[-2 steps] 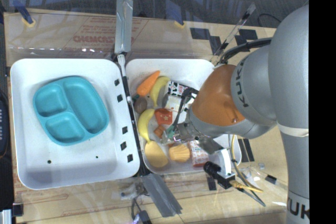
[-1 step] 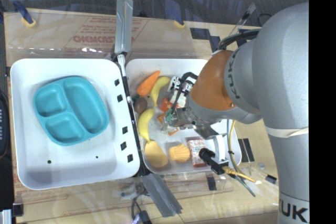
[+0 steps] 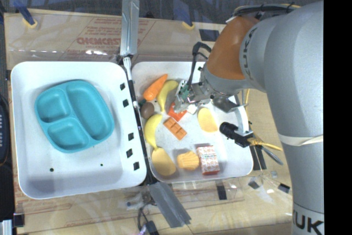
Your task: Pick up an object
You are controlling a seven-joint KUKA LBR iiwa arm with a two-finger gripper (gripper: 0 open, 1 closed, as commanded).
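claw low in right bin, over its upper middle; finger state: can't tell | orange block just below claw | banana touching claw's left side, carrot left of that | yellow piece right of block | teal tray in left bin

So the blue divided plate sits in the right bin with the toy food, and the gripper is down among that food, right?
Not quite. The camera view shows the blue divided plate alone in the left bin. The toy food, such as the carrot and bananas, lies in the right bin, and the gripper is down among it.
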